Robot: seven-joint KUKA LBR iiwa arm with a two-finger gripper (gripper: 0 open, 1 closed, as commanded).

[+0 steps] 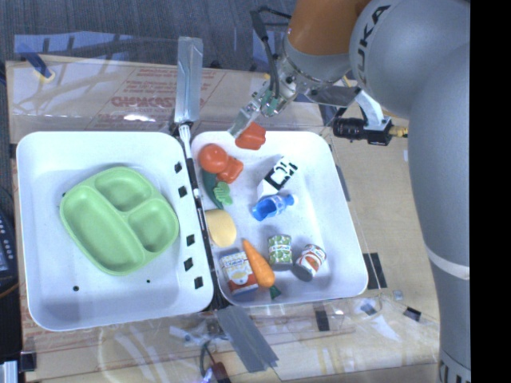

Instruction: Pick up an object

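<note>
My gripper (249, 128) hangs over the far rim of the right bin (339, 214), shut on a small red toy pepper (251, 137) that sits between its fingertips, lifted off the bin floor. Below it in the right bin lie an orange-red toy tomato (217, 159), a green leafy toy (214, 188), a black-and-white box (279, 172), a blue bottle (271, 206), a yellow lemon (221, 227), a carrot (257, 263), a green can (279, 250), a red-and-white can (310, 259) and a small labelled tub (234, 268).
The left bin (40, 294) holds a green divided plate (120, 218). A metal strip (188, 78) stands behind the divider between the bins. The arm's grey body (415, 70) fills the upper right, above the right bin's far corner.
</note>
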